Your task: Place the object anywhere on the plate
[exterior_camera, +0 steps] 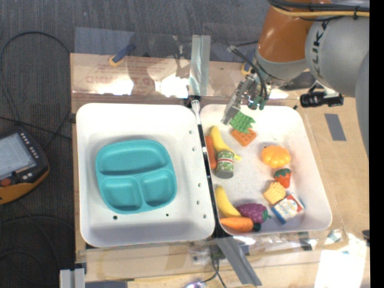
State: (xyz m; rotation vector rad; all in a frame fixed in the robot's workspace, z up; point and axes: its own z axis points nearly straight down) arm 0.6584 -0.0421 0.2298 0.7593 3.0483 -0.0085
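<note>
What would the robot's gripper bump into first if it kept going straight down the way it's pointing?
Probably the green toy block. The gripper points down-left right at it, with the orange block beneath. How high it hangs above them is hard to judge.

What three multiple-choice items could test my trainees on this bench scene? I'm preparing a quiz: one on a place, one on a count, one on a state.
1. Where is the teal plate?
A. left bin
B. right bin
C. off the bench

2. How many bananas lie in the right bin?
A. one
B. two
C. four

3. What lies on the plate?
A. a banana
B. the can
C. nothing yet

Answers:
1 A, the plate sits in the left bin.
2 B, one beside the can, another by the grapes.
3 C, its three compartments are bare.
</note>
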